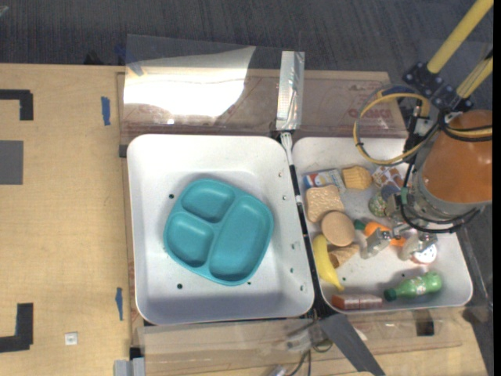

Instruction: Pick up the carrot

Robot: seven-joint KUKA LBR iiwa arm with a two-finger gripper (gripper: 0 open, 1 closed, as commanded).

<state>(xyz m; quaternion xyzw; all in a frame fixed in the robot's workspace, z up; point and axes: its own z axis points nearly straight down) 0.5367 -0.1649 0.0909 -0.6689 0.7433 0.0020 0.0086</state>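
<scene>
The carrot (pixel 371 227) is a small orange piece in the middle of the right bin (pixel 458 269), just right of a round tan bun (pixel 338 228). More orange shows at the gripper's far side. My gripper (pixel 389 239) hangs low over that spot, right at the carrot, with the grey wrist and orange band (pixel 462 167) above it. The gripper's metal parts hide most of the carrot, so whether it is held cannot be made out.
Also in the right bin are a banana (pixel 325 263), a green bottle (pixel 413 286), a bread slice (pixel 322 202), a cracker (pixel 356 178), a packet (pixel 321 180) and a brown stick (pixel 356 300). A teal divided plate (pixel 219 229) lies in the left bin (pixel 149 171).
</scene>
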